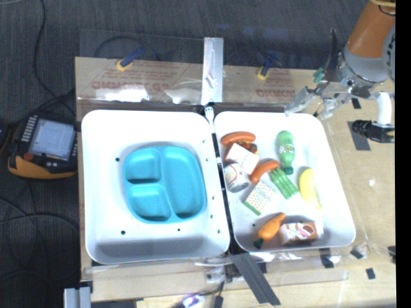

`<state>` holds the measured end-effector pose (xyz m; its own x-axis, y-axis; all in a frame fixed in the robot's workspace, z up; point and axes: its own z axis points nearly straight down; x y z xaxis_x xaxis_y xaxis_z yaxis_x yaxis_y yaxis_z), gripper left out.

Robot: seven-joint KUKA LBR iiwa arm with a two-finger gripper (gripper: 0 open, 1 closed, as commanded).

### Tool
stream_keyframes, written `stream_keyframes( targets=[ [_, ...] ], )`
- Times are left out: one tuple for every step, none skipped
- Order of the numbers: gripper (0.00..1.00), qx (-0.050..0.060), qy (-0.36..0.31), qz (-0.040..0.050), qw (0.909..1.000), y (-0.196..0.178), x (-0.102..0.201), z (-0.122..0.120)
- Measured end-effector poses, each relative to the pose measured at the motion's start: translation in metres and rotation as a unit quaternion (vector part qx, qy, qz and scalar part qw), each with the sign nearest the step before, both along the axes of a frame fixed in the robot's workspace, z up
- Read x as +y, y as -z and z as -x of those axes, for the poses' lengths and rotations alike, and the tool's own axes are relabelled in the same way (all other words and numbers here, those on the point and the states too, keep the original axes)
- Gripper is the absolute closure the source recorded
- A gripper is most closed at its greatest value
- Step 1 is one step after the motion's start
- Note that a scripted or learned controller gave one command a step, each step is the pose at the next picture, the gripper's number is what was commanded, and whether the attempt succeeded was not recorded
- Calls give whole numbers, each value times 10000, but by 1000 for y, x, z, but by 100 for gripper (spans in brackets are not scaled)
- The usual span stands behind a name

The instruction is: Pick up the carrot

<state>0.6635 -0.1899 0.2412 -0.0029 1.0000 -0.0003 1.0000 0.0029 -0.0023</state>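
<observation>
Fingers [302, 101] spread apart, the gripper [314, 102] hangs over the right bin's [334, 172] far rim with nothing between them. Well apart from it, the carrot [270, 226] lies near that bin's front edge, beside a small carton [299, 231].

A broad orange band [372, 23] is seen on the arm [379, 40], with a pale grey rounded wrist section below it. From that section a cluster of thin metallic rods and dark fittings is carried, ending in the hand [319, 102]. A small green part is seen among the fittings.
</observation>
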Motion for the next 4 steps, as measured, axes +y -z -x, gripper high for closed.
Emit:
stream_keyframes(
  targets=[
    [0, -5, 281, 16, 9996, -91, 10, -6],
    [0, 3, -714, 3, 9975, 5, 37, -5],
    [0, -8, -713, -4, 9975, 123, 69, 35],
    [0, -13, -983, 4, 9952, 134, 22, 52]
  ],
)
